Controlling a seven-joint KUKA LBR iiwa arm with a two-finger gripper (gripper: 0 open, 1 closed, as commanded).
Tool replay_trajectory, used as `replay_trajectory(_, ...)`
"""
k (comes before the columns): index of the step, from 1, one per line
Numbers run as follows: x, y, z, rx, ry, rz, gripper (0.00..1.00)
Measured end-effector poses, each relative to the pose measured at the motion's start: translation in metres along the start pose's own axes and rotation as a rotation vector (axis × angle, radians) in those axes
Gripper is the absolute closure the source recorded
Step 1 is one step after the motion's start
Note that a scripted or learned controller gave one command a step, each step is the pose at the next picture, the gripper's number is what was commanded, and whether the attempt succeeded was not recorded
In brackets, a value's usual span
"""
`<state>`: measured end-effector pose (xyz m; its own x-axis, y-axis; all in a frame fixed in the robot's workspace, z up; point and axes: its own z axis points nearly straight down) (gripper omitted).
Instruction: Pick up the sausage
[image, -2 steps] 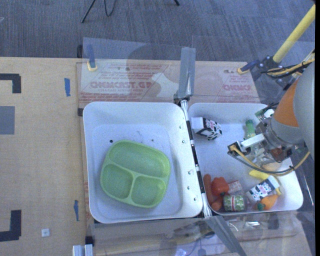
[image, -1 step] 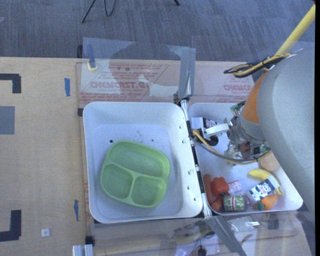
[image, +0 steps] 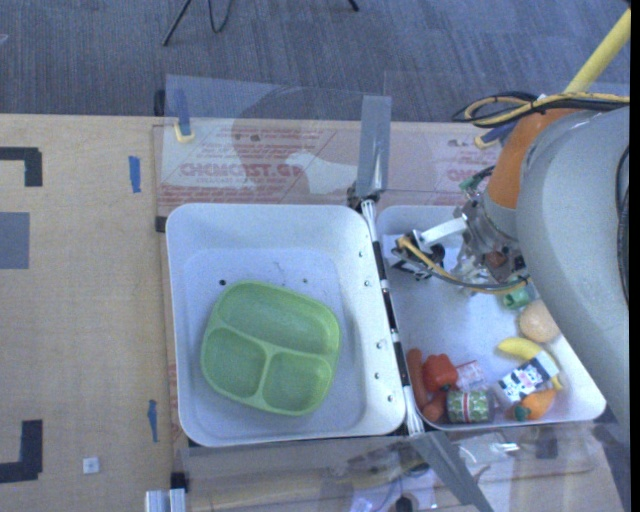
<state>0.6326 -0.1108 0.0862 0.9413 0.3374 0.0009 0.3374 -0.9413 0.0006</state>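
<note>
Grip state: cannot tell; gripper hovering at back of right bin. Sausage lying front-left along wall, touching red toy. Probably light, stiff, smooth, rolling easily; pinching across middle looking best, wall crowding one side.

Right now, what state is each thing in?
Green plate: right way up, flat in left bin.
Sausage: lying loose in right bin.
Green can: on its side.
Carton: lying down.
Arm: over right bin's far end.
</note>
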Motion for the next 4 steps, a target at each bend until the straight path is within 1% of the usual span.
replay_trajectory(1, -0.019, 0.079, 0.001, 0.015, 0.003, 0.116, 1.0)
replay_trajectory(2, 0.006, 0.0, 0.0, 0.004, -0.001, 0.077, 1.0)
replay_trajectory(3, -0.033, 0.051, 0.0, 0.002, -0.003, 0.145, 1.0)
replay_trajectory(4, 0.02, -0.015, 0.0, -0.001, 0.003, 0.1, 1.0)
